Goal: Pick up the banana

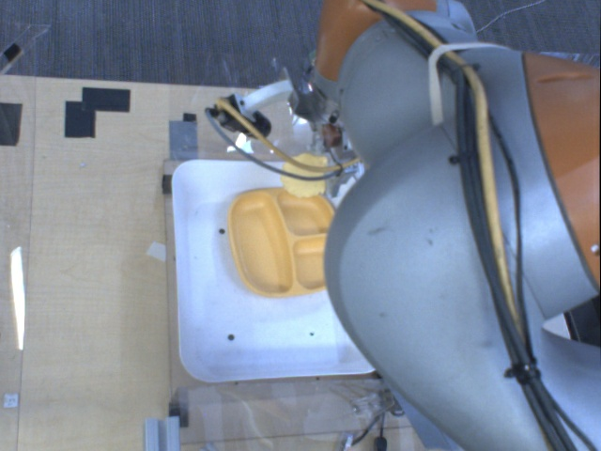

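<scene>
1 white bin (202, 280) lies in plain sight on the pale wooden bench (84, 280), its left wall and near edge clear, its right part covered by the bulk of the grey arm (441, 252). Inside the bin rests a yellow divided tray (268, 247) with 3 visible compartments: a long one on the left and 2 smaller ones to the right, whose right edges pass under the arm. At the far edge of the tray, touching or just beyond its rim, shows a pale yellow shape that appears to be the banana (302, 182); only a small part of it is visible, and its full outline cannot be made out. The gripper (324, 148) hangs directly over that spot, at the far side of the bin, with cables (249, 139) looping out to its left. Whether its jaws are released or clenched I cannot tell, since the wrist and cabling hide them, and nothing can be seen to lie between them. The orange band (362, 12) sits above the wrist at the far end. On the bench to the far left are black angular markings (94, 109).
</scene>
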Controlling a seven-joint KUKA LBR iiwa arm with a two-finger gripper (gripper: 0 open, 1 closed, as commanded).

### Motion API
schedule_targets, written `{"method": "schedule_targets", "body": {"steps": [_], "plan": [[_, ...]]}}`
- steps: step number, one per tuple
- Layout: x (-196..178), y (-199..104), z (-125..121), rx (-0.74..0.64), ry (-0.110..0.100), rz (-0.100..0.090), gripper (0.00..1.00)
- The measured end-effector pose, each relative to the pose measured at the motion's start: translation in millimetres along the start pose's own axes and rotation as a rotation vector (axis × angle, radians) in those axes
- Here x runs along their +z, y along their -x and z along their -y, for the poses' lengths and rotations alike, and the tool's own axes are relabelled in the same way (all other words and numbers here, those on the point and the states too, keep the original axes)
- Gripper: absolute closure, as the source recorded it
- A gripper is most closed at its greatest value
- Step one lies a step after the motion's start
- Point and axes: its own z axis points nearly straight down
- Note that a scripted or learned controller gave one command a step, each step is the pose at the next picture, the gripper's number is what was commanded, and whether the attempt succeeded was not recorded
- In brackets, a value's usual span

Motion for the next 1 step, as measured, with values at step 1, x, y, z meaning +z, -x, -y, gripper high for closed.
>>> {"method": "schedule_targets", "body": {"steps": [1], "plan": [[67.3, 101.4, 9.0, -0.293, -0.001, 0.008, 1.00]]}}
